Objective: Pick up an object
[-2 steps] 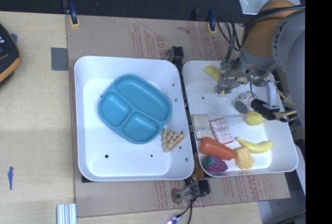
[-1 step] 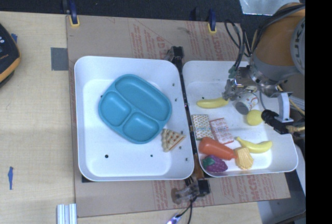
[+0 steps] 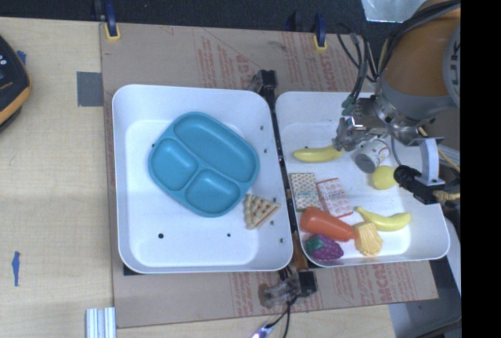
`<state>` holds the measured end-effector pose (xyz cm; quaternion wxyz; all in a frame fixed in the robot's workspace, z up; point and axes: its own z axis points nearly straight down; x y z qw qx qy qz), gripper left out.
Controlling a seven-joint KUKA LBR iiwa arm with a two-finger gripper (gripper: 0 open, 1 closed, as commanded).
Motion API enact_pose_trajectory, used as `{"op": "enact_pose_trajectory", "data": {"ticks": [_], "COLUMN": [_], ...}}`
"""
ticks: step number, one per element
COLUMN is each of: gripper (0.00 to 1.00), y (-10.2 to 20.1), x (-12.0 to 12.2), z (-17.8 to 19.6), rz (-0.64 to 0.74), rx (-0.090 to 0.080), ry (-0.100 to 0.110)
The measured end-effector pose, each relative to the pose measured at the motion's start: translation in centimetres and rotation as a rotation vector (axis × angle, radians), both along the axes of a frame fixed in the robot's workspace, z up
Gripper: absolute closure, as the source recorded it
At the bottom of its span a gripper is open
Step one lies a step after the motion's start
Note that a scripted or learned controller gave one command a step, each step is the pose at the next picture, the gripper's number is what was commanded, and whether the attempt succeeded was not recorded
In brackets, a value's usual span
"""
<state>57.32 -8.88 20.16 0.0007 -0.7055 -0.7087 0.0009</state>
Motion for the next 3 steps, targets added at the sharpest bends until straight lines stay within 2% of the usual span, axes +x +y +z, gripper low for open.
{"op": "enact_pose_trajectory", "data": {"ticks": [1,2,3], "gripper": [0.0,0.0,0.0], "y": [0.0,-7.2,-10.5], "x": [0.0,2.8,1.1], "z": [0.0,-0.7,-3.3], "rz": [0.0,-0.002,0.0], "rx": [0.0,-0.001,-0.001], "ry": [0.0,0.0,0.001]}}
